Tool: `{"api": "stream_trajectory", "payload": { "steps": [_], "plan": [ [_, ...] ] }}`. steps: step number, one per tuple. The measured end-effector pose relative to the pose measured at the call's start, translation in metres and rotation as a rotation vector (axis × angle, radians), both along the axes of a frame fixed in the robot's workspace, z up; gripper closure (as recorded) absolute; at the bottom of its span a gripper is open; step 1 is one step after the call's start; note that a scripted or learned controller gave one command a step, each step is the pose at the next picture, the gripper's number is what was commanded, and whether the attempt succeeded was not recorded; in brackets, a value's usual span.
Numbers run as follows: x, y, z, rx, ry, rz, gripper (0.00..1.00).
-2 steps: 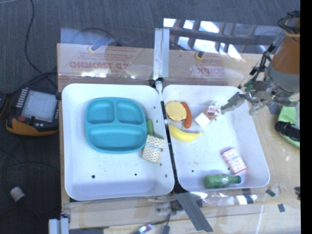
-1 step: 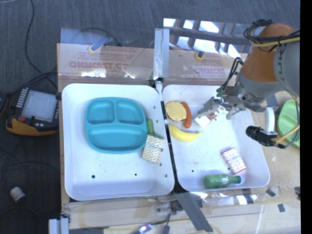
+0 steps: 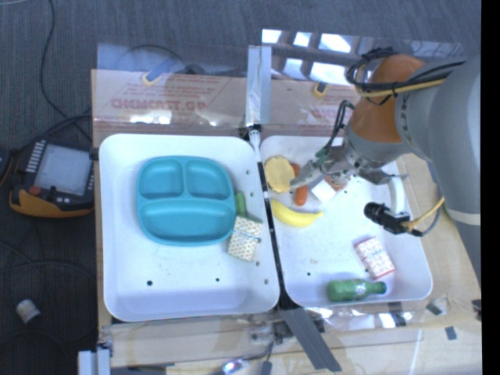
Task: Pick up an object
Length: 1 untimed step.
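Gripper (image 3: 312,182): low in the far left part of the right bin (image 3: 406,283), over the food cluster; can't tell how far open or if it holds anything.
Arm (image 3: 391,116): grey, orange band, reaches in from the right and far side.
Banana (image 3: 295,216): right bin, just near side of the gripper, close to the divider.
Round yellow item (image 3: 277,174): right bin, far left corner, just left of the gripper.
Orange pieces (image 3: 300,197): at the gripper tip, between round item and banana.
Green bottle (image 3: 355,289): lying flat along the near wall of the right bin.
Red-white packet (image 3: 375,258): right bin, just beyond the bottle, well apart from the gripper.
Left bin (image 3: 172,295): holds blue divided plate (image 3: 186,199).
Patterned packet (image 3: 245,239): touching the plate's near right corner.
Green item (image 3: 241,204): at the plate's right edge, beside the divider.
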<state>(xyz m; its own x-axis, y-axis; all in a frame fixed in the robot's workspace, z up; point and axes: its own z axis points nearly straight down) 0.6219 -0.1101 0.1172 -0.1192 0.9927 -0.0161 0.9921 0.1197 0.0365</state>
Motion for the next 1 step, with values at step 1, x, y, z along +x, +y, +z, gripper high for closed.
{"api": "stream_trajectory", "payload": {
  "steps": [1],
  "plan": [
    [-0.0306,-0.0032,-0.0062,-0.014,-0.029,0.182,0.00]
  ]
}}
